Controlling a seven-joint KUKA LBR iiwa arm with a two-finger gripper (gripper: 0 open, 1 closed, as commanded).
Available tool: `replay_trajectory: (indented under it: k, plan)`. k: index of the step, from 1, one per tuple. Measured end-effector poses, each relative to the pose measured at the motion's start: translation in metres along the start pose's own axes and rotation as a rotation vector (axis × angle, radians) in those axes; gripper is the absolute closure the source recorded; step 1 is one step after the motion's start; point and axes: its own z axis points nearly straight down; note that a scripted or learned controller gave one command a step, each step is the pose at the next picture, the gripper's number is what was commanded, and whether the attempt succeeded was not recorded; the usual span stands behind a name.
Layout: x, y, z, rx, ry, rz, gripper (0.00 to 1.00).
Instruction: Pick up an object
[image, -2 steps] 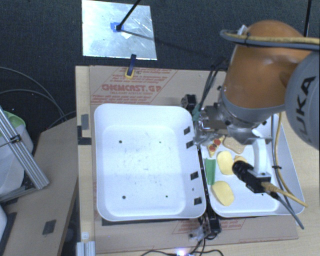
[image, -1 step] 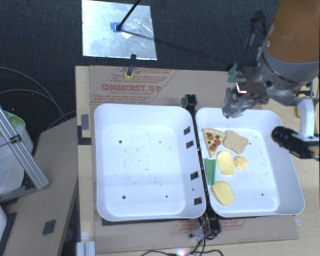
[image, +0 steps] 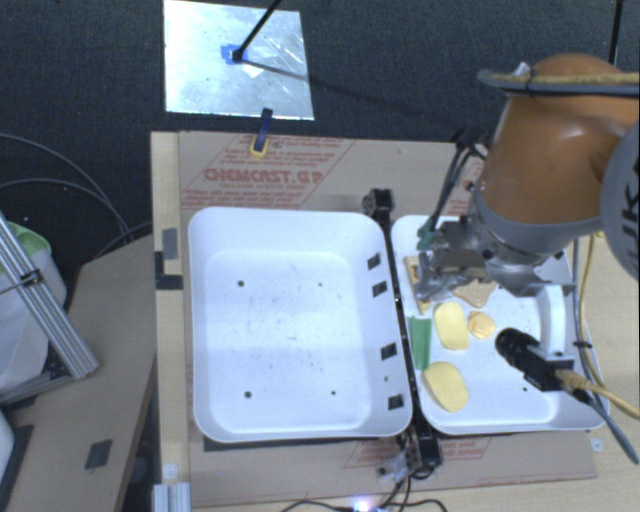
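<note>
While the arm (image: 560, 140) reaches in from the right of the frame, its tool (image: 432, 285) sits low in the upper left part of the right bin (image: 570, 415), close to the divider between the two bins. Wrist housing blocks the view of the tip; cannot tell whether the tool is released or clenched, and nothing can be seen gripped in it.

Objects in the right bin, all below the tool in the frame:
- yellow rounded piece (image: 451, 326), just below and slightly right of the tool, near it but contact not discernible
- smaller yellow piece (image: 481, 325), just beside the first, on its right
- second yellow rounded piece (image: 446, 385), lower in the bin, apart from the tool
- green flat strip (image: 419, 343), along the bin's left wall, below the tool
- tan piece (image: 476, 293), partly under the wrist, right of the tool

Left bin (image: 290, 320) takes the centre of the frame. Both bins rest on a cardboard-covered surface (image: 260, 170).
</note>
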Motion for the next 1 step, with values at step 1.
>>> replay_trajectory:
  k: [1]
  plan:
    - [-0.0087, 0.0014, -0.0302, -0.012, 0.001, -0.003, 1.0]
